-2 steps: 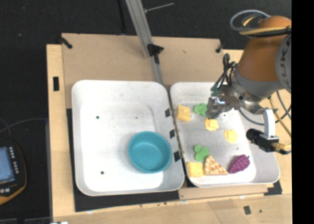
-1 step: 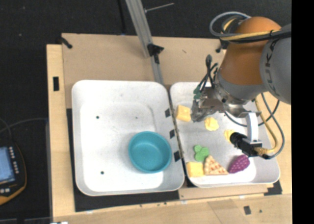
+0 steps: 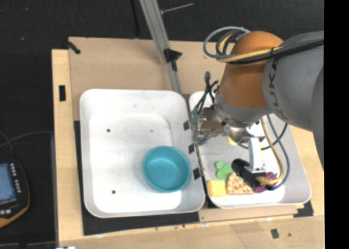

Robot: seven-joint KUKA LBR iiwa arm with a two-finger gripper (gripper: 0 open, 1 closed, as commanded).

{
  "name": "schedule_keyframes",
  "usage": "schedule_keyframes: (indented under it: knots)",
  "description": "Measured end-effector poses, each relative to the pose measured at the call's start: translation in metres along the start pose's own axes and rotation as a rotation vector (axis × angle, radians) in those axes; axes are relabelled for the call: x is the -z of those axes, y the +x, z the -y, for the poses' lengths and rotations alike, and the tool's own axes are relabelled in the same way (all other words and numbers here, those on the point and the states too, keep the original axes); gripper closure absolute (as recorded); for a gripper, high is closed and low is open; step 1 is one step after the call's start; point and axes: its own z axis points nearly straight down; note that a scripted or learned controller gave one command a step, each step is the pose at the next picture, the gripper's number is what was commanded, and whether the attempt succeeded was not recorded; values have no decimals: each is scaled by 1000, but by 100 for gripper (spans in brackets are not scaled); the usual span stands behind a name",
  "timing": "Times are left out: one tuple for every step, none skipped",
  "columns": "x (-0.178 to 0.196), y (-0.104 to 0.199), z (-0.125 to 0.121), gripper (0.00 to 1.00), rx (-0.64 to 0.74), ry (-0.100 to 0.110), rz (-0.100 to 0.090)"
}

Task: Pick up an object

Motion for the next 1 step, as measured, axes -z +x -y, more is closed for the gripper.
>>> schedule_keyframes:
  knots:
    - [2, 61, 15, 100, 3, -1, -2]
